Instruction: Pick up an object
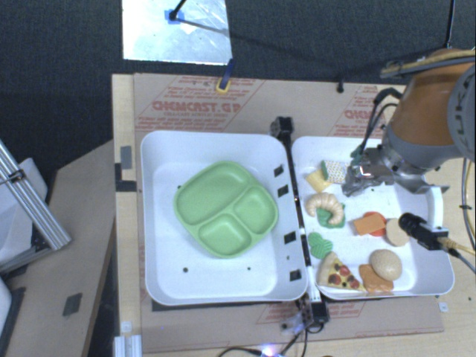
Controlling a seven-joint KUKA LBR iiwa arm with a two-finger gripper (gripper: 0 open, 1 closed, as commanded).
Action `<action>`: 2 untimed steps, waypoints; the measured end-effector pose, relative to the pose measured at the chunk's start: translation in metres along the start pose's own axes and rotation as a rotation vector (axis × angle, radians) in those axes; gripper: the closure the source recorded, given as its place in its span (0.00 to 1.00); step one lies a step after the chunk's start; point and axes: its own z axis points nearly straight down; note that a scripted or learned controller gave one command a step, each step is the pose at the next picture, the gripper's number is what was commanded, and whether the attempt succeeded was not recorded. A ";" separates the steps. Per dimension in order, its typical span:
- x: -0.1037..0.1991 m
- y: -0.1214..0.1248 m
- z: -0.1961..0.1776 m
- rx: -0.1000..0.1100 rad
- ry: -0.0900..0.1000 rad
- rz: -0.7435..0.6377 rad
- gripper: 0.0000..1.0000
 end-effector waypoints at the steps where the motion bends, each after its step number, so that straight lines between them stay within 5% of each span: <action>1: 0.041 -0.036 -0.012 0.000 0.000 0.001 1.00; 2: 0.067 -0.056 -0.013 0.001 0.000 0.001 1.00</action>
